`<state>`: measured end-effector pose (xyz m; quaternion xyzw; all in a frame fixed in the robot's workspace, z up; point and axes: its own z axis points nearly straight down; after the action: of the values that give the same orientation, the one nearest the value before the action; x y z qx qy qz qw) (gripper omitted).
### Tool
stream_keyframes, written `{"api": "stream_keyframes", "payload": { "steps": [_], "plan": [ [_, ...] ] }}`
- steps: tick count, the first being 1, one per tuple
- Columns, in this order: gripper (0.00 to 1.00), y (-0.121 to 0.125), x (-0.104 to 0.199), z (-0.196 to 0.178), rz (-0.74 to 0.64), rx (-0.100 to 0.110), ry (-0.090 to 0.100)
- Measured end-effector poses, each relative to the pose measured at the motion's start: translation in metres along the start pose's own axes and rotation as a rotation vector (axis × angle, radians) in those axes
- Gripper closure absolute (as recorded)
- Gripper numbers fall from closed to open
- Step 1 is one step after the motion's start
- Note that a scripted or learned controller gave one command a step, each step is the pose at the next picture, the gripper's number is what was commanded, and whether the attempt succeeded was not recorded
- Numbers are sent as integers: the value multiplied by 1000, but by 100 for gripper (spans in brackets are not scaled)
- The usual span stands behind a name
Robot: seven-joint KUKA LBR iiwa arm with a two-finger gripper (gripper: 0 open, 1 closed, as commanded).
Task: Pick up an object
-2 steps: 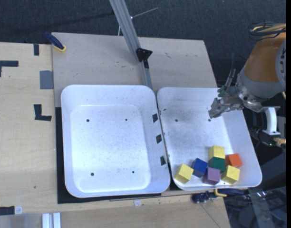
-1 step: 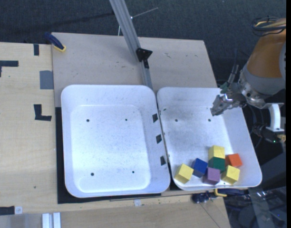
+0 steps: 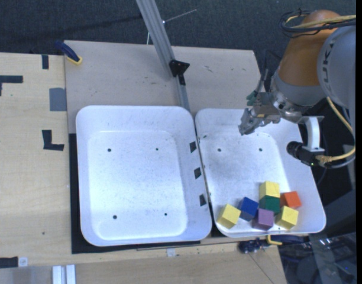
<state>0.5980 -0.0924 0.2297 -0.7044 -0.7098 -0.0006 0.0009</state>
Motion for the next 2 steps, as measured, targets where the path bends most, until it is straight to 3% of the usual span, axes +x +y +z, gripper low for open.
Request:
{"api": "stream_keyframes", "payload": {
  "steps": [2],
  "plan": [
    [100, 39, 108, -1, 0, -1, 0]
  ]
}}
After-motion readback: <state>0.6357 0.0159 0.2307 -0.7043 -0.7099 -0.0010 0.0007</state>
